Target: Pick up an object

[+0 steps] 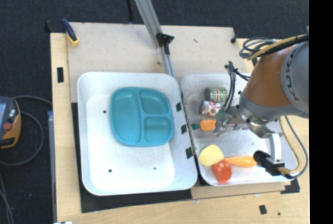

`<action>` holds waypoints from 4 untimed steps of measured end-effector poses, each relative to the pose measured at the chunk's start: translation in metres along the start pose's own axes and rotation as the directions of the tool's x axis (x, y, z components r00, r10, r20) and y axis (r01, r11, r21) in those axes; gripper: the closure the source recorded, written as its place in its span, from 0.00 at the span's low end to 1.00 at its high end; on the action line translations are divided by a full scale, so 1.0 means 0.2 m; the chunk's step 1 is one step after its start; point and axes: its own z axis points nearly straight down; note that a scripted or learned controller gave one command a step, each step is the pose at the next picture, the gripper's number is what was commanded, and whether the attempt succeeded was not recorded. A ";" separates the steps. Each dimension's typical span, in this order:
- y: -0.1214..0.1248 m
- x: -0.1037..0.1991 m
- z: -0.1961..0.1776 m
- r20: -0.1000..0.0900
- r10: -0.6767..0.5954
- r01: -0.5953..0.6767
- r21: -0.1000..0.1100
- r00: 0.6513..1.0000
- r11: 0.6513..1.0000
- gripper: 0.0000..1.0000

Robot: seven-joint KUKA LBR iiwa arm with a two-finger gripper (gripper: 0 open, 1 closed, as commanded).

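Note:
My gripper (222, 125) hangs low over the middle of the right bin (193, 87), the arm coming in from the right. Just left of it lies a small orange piece with a green end (206, 125). Behind it stand a green can (218, 95) and a red-and-white packet (209, 108). Toward the front of the same bin lie a yellow lemon-like fruit (210, 155), a red pepper-like piece (222, 171) and an orange carrot (241, 162). The wrist hides the fingertips.
The left bin (93, 165) holds a teal divided plate (141, 115). A grey metal pole (147, 7) slants down to the divider between the bins. The bench top runs behind both bins.

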 end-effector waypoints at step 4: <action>0.19 0.41 -0.50 0.000 -0.003 0.003 0.005 1.000 1.000 1.00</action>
